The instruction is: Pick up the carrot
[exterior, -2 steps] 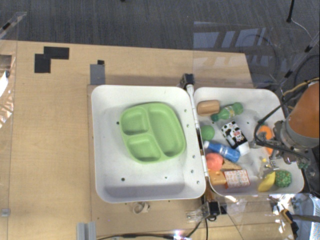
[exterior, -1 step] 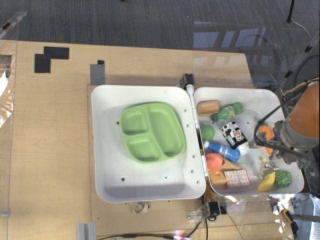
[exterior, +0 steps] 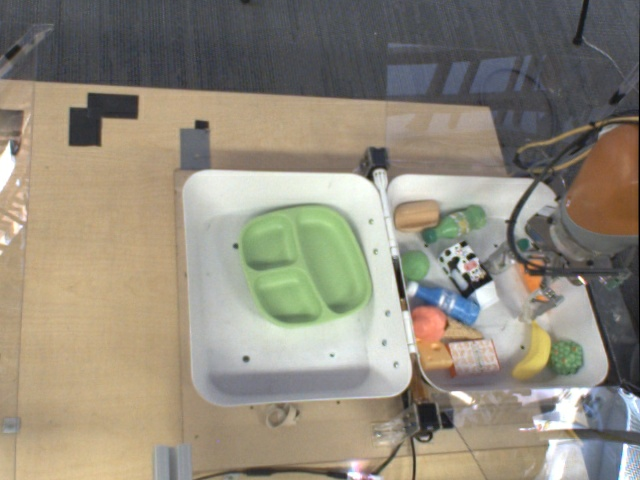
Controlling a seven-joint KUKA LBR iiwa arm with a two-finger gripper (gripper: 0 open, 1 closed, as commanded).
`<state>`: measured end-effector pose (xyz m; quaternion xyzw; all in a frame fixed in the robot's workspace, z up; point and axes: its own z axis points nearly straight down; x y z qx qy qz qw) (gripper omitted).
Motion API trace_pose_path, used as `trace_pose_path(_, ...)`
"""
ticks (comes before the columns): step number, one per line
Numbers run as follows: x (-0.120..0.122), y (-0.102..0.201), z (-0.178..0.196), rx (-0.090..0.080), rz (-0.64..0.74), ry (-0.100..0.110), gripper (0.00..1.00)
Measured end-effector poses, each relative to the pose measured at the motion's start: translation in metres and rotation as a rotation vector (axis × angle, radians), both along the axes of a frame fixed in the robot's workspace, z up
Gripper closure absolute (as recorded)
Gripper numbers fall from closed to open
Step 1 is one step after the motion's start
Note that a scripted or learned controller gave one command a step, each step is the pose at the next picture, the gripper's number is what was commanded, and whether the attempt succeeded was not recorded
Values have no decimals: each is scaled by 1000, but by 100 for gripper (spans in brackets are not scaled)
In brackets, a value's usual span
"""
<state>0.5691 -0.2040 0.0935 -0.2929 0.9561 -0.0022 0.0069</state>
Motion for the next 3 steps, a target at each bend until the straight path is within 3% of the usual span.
trace_pose_path(1,4,1,14,-1,-2,-13,100)
trace_pose_path(2,4,1,13,0,-2,-12,0)
trace_pose_path(3,8,2,27,-1,-4,-26,100)
